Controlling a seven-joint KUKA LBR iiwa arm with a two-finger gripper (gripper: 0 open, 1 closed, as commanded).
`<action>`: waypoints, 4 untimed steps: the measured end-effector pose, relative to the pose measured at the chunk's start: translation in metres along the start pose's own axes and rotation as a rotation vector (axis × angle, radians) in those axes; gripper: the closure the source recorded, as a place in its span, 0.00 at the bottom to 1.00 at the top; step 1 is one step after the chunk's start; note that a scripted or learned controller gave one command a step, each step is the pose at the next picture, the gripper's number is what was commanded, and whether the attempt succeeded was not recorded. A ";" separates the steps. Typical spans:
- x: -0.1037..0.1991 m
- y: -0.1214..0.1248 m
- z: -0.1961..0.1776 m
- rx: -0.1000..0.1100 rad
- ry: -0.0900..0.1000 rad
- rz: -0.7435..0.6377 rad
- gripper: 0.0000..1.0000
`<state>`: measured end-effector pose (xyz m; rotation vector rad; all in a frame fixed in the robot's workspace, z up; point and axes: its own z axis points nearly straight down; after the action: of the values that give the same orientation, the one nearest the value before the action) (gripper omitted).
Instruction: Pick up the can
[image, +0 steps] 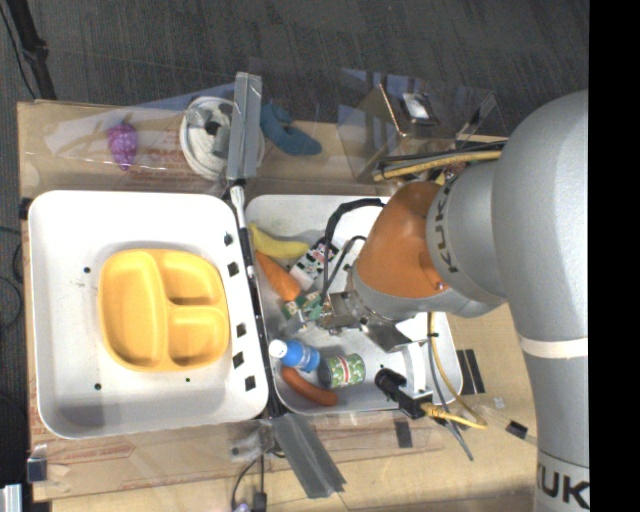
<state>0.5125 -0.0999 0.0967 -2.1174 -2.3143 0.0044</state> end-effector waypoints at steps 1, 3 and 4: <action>-0.048 0.014 0.005 -0.003 -0.001 0.335 0.00; -0.055 -0.039 0.004 -0.008 -0.002 -0.105 0.00; -0.040 -0.039 0.005 -0.004 0.000 0.026 0.00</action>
<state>0.4768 -0.1434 0.0916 -2.1500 -2.2886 -0.0002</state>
